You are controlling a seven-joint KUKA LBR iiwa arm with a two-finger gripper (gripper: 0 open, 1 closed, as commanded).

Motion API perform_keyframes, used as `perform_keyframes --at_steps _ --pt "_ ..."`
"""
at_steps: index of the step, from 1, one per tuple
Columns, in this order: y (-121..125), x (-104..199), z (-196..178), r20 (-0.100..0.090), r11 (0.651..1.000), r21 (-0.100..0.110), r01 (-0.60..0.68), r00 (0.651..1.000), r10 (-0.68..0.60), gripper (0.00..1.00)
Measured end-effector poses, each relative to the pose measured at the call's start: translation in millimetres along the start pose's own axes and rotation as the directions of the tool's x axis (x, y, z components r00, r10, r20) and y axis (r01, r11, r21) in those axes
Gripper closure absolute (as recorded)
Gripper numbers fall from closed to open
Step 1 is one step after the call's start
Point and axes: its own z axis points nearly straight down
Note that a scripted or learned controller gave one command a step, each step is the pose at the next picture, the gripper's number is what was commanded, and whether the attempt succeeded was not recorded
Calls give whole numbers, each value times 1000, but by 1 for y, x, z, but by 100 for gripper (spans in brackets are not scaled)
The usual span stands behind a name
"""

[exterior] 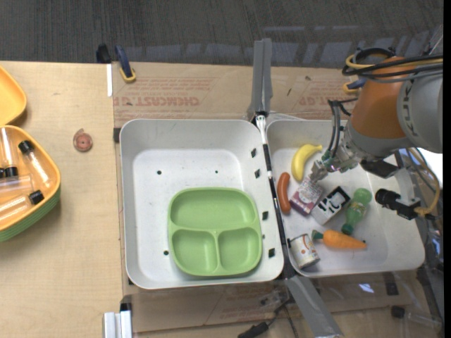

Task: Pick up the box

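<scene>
1. Currently gripper [316, 179] sits low in right bin [402, 259], fingers clamped on small purple-white box [305, 198]; label unreadable.
2. Beside it: banana [303, 160], sausage [283, 191], black-white printed carton [330, 204].
3. Left bin [141, 189]: green plastic divided tray [215, 231].

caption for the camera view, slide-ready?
Gripper over box in right bin; green tray in left.

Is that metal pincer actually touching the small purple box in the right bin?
Touching. The camera view shows the pincer reaching down onto the top of the small purple box, its tips meeting the box's upper edge with no gap visible.
</scene>
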Motion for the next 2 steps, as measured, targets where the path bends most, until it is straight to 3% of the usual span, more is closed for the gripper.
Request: perform_keyframes --at_steps 1,2 --pt "0 0 0 0 1000 0 0 1000 0 0" --pt "42 -32 -54 -2 979 8 -203 979 203 0"
